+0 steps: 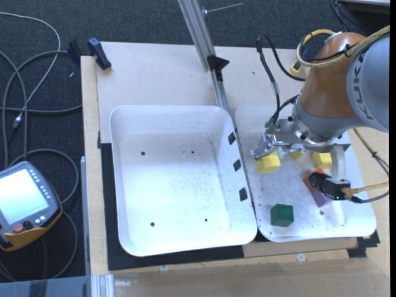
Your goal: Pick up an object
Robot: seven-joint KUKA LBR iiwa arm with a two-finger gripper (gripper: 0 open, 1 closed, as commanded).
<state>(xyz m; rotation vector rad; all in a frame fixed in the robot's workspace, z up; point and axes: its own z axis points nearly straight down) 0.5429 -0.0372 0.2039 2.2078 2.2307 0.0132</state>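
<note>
Presently, at the near edge of the right bin (365, 228), toward six o'clock within it, a dark green cube (282, 215) is resting on the speckled white floor, standing well apart from the other pieces. Moving farther in, toward four o'clock of that bin, a purple flat piece (320, 197) is lying partly under a black and orange fitting (327, 184) that is hanging off the arm, with an orange cable trailing away to three o'clock. At the bin's centre a yellow block (268, 163) is sitting tilted, directly beneath the gripper (270, 145); its upper edge is meeting the metal fingertips, but whether the jaws are open, closed or clamping the block cannot be told from this angle. A second yellow block (322, 160) is lying at three o'clock of the first, close under the wrist, and a small yellow sliver is showing between them. The grey arm (346, 85) with its orange band is reaching in from two o'clock, overhanging the far half of this bin. The left bin (124, 122) is sitting at nine o'clock, touching its neighbour along a shared rim. Farther still, an aluminium post (197, 26) is slanting up at twelve o'clock, and a blue clamp (99, 52) is lying at the bench's far left corner.
</note>
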